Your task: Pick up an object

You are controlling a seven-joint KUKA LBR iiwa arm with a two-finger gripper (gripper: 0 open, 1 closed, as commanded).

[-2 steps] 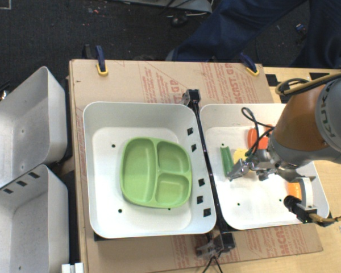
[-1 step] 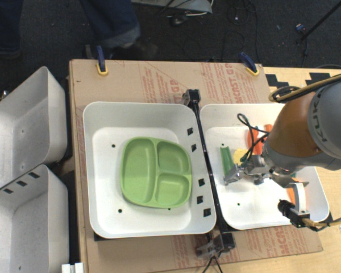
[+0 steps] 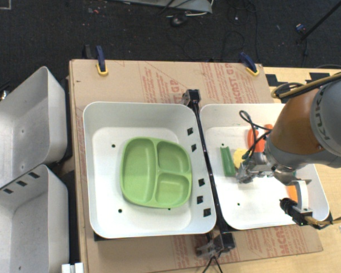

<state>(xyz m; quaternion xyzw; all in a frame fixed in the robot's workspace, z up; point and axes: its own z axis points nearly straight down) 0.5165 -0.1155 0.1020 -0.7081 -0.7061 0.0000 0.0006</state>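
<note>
Jaws: cannot tell | arm (image 3: 298, 132) bent down into right bin (image 3: 261, 216) | beside green block (image 3: 227, 161)

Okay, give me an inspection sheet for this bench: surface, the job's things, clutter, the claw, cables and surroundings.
Surface: cardboard-topped bench bearing the left bin and the right bin side by side.
Job's things: green divided plate flat in the left bin; green bar, yellow piece and orange item in the right bin, partly hidden by the arm.
Clutter: nothing seen.
Grippers: claw low over the right bin, beside the green bar.
Cables: black cable looping over the right bin; floor cables beyond the bench.
Surroundings: spare white bins off the bench; clamps on its far edge.
</note>
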